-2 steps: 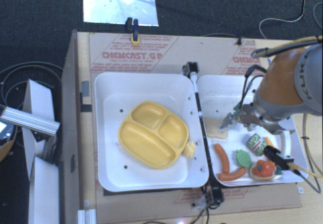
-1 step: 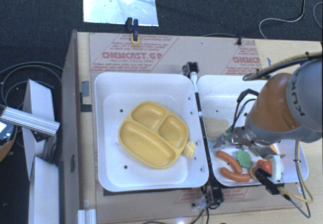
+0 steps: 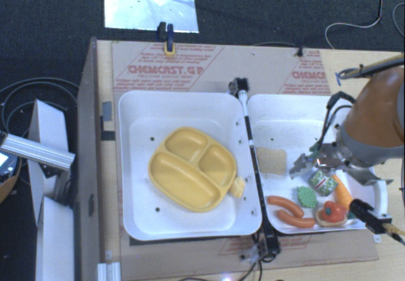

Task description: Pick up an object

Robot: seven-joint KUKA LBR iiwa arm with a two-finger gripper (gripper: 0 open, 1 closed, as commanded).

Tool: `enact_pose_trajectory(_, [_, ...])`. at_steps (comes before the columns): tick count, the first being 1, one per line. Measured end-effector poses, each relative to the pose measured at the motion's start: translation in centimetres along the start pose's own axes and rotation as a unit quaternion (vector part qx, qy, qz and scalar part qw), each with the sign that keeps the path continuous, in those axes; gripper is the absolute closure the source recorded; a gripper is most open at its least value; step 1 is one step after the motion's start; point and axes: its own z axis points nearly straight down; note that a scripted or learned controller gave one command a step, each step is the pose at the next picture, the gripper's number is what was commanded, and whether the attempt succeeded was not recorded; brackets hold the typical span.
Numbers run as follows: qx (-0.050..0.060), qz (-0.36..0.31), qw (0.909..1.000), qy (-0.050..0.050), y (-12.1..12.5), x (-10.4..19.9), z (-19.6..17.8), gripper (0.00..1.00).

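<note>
Gripper (image 3: 314,164) above right bin (image 3: 285,123); green-red can (image 3: 323,182) directly below-right, touching range. Jaws state: cannot tell.

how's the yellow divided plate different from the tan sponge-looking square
The yellow divided plate lies in the left bin; the tan square lies in the right bin, close to the divider. The plate is far larger, taking up much of its bin's floor, while the square is small. The plate is glossy, rounded and split into three compartments; the square is flat, matte and plain. Both lie flat, apart from the gripper.
</note>
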Motion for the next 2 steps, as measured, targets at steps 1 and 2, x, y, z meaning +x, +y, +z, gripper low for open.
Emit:
enact_pose_trajectory(1, [0.002, 0.000, 1.0000, 0.000, 2.9, -4.8, 6.1, 0.00])
enact_pose_trajectory(2, [0.002, -0.001, 1.0000, 0.001, -0.1, -4.5, 9.3, 0.00])
